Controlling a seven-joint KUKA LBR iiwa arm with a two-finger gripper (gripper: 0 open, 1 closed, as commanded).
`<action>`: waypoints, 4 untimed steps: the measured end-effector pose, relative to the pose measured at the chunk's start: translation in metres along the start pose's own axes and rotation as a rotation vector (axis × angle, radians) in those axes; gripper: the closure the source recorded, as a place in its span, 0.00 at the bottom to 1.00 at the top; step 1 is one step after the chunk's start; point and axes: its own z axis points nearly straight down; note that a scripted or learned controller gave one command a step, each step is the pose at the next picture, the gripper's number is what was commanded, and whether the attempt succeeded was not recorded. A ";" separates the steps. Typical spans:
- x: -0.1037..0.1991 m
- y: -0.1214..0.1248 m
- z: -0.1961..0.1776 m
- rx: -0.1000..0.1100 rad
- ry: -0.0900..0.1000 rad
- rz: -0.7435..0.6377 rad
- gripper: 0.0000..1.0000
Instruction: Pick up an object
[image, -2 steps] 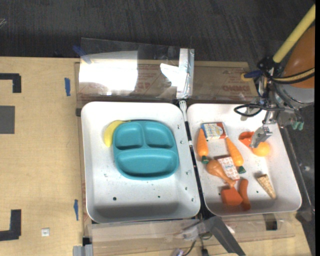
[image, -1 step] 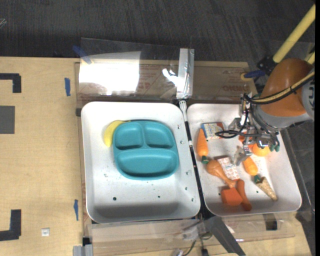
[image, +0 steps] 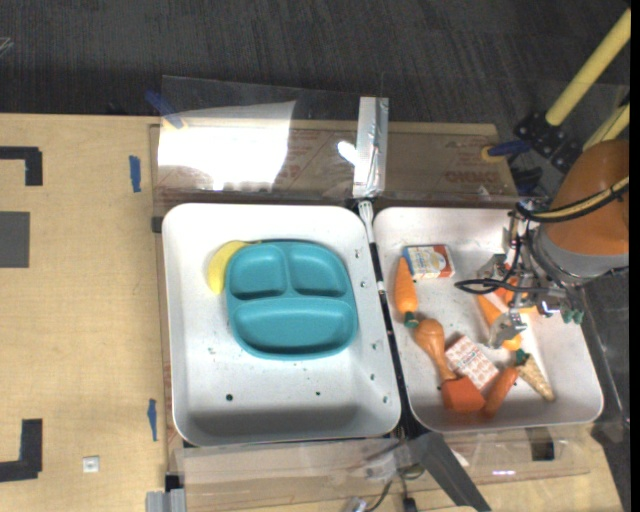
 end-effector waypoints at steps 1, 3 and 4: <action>0.012 0.049 0.004 -0.005 0.007 0.014 0.00; -0.014 0.032 -0.039 -0.006 0.007 -0.410 0.00; 0.034 0.056 0.003 -0.005 0.005 -0.344 0.00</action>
